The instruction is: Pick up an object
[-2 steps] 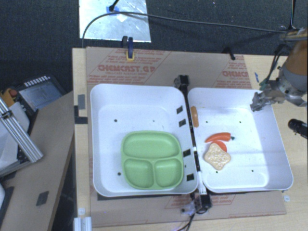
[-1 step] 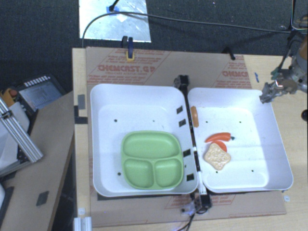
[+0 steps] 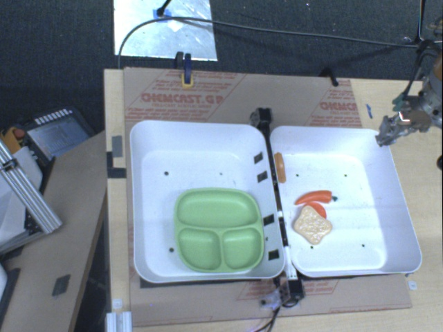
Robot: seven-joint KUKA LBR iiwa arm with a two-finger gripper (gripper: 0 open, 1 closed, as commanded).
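Since the arm reaches in from the right, what follows runs from biggest thing to smallest.

Bench: one, carrying a board printed in red, on which both bins sit.

Bins: two shallow white ones, touching along a clipped middle seam. The left bin holds the plate. The right bin holds the pickable items, all in its left half, close to the seam.

Plate: one green divided plate with three compartments, lying flat toward the left bin's front right corner.

Gripper: one, poised over the right bin's back right corner, well apart from the items. Whether it is spread or closed I cannot tell at this size, and nothing can be made out in its grasp.

Cracker-like piece: one, tan, flat on the right bin's floor.

Red pepper-like pieces: apparently two, curved, touching the tan piece's upper edge.

Orange stick: one, lying along the right bin's left wall.

Judgement: the pick is not yet begun; the clustered items would likely need care to separate.
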